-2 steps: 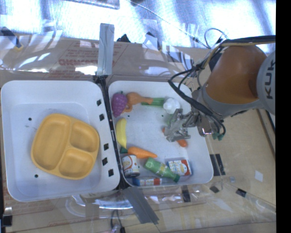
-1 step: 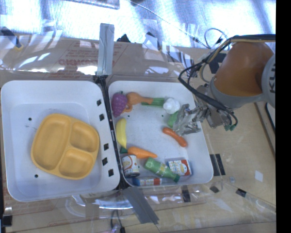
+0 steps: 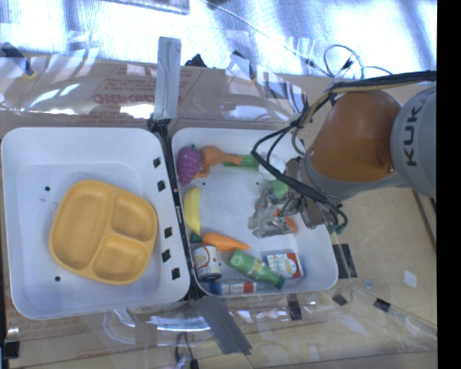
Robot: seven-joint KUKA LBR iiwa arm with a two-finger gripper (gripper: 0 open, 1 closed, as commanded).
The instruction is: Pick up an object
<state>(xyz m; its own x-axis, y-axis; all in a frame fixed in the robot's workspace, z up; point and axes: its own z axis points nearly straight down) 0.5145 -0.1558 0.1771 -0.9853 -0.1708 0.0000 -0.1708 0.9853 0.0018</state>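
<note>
**A:** Where is the gripper, and is anything in it?

**B:** The metal two-finger gripper (image 3: 273, 214) is low in the right-hand shallow white bin (image 3: 315, 264), near the bin's middle and toward its right side. Whether its jaws are open or closed I cannot tell; the grey linkage is a tangle from above. A small bit of orange shows beside it, but I can't say what that is or whether it is held.

**A:** What lies around it to pick?

**B:** Just left and below sits an orange toy carrot (image 3: 224, 242), lying roughly level. Left of that, a yellow plastic banana (image 3: 192, 210) stands lengthwise along the bin's left wall. Along the bottom edge: a small round tin can with a printed label (image 3: 207, 262), a green plastic bottle (image 3: 255, 268) lying tilted, a small white and orange carton (image 3: 283, 264) just beside the bottle, and a thin red and white tube (image 3: 234, 288) against the lower wall.

**A:** And at the top?

**B:** A purple bunch of toy grapes (image 3: 188, 162) in the upper left corner, touching a second orange carrot with a green top (image 3: 224, 158).

**A:** The other bin?

**B:** The left-hand white bin (image 3: 31, 283) holds a yellow plastic tray with three compartments (image 3: 102, 231), lying flat. The grey arm with its orange band (image 3: 353, 141) comes in from the right, over the right bin's edge.
</note>
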